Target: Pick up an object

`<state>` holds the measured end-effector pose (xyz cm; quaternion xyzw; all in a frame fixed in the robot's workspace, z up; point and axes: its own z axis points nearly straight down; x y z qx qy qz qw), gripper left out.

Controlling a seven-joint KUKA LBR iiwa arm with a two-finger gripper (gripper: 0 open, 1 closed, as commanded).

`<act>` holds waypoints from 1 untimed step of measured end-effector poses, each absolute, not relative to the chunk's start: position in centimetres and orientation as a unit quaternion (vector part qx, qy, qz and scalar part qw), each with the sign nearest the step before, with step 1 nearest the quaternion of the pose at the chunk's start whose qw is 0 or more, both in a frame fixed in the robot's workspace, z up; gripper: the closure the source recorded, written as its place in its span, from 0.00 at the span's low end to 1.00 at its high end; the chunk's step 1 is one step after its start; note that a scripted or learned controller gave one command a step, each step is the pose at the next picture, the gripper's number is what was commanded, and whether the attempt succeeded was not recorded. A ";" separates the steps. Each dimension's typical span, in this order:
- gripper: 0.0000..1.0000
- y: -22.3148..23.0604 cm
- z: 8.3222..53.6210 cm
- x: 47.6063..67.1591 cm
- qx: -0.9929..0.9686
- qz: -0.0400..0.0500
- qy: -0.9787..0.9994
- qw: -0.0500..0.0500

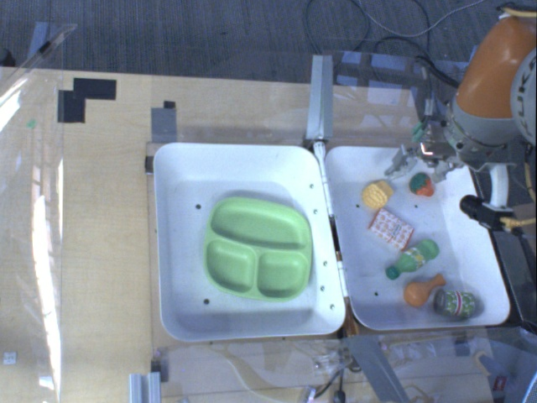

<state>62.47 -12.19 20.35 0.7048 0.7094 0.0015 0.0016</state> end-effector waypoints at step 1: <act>0.00 -11.6 12.2 56.9 0.646 0.001 0.764 0.001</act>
